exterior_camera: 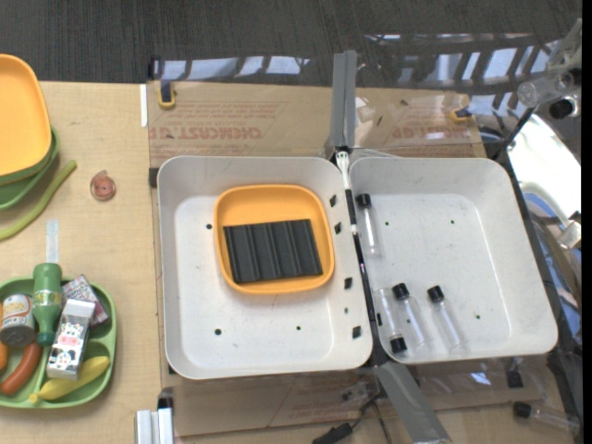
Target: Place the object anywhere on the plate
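Task object = dark grey slab (pixel 274 251), flat rectangle with ribs that split it into about four strips. Matte, no markings I can make out.
- Long axis runs left-right in the frame, slightly skewed, with the right end a bit higher than the left. The ribs run across it, top to bottom.
- Location: lying flat on the orange plate (pixel 273 195), inside the rim and covering most of the plate floor. Its lower edge is close to the plate's lower rim.
- The plate sits in the left bin (pixel 185 340), toward that bin's upper middle.
- Right bin (pixel 481 202): several clear tubes with black caps (pixel 442 314) along its left and lower-left area, well apart from the slab.
- Gripper state: cannot tell, apart or together.
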Tool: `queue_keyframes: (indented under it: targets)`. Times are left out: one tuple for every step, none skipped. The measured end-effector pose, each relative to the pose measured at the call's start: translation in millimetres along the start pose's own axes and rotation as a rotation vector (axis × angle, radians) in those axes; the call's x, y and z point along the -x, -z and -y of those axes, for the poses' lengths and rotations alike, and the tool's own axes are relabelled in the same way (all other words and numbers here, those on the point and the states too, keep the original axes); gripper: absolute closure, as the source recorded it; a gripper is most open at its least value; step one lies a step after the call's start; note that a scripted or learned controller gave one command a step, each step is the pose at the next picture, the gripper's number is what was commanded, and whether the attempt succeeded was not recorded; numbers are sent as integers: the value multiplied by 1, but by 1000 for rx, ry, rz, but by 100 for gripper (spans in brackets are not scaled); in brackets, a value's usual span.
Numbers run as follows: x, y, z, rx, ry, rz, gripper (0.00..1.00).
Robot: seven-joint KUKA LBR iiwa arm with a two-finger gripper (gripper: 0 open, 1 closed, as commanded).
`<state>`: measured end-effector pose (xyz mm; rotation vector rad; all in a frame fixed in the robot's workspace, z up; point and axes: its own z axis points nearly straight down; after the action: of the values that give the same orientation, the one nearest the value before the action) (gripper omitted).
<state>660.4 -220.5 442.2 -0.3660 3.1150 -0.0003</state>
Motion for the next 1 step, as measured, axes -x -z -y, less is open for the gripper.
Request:
queue_keyframes:
  targets:
    - [-1,0,1,1,390,1,100]
